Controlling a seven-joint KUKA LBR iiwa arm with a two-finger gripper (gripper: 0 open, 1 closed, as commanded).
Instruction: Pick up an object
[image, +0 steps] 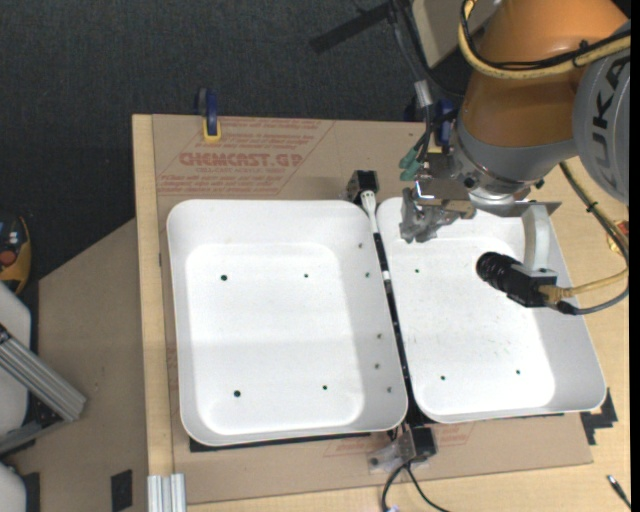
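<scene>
My gripper hangs over the far left corner of the right bin, close to the divider between the two bins. Above it the orange band and grey wrist cover the bin's far edge. A black cylinder on a white bracket juts from the wrist over the right bin, with a cable trailing off to the right. I see no loose object between the gripper's tips or on the white floor under it.
The left bin lies beside the right one, and both show small dark dots on their floors. A black clamp sits at the far end of the divider, another at the near end. A blue clamp holds the cardboard base.
</scene>
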